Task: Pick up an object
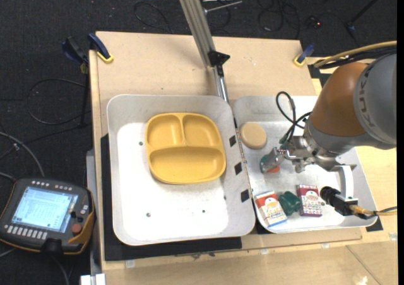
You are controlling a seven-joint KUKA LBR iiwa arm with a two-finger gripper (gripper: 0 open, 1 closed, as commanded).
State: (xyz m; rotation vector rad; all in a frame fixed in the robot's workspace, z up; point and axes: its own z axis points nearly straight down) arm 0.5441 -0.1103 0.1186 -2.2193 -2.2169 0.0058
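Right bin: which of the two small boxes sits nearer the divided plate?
The white-and-orange box, at the right bin's near-left corner. The dark red box lies farther right, past the green block.

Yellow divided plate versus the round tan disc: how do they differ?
The yellow divided plate is far larger than the round tan disc. The plate is squarish with three compartments; the disc is plain and circular. The plate lies in the left bin, the disc in the right bin. Both lie flat.
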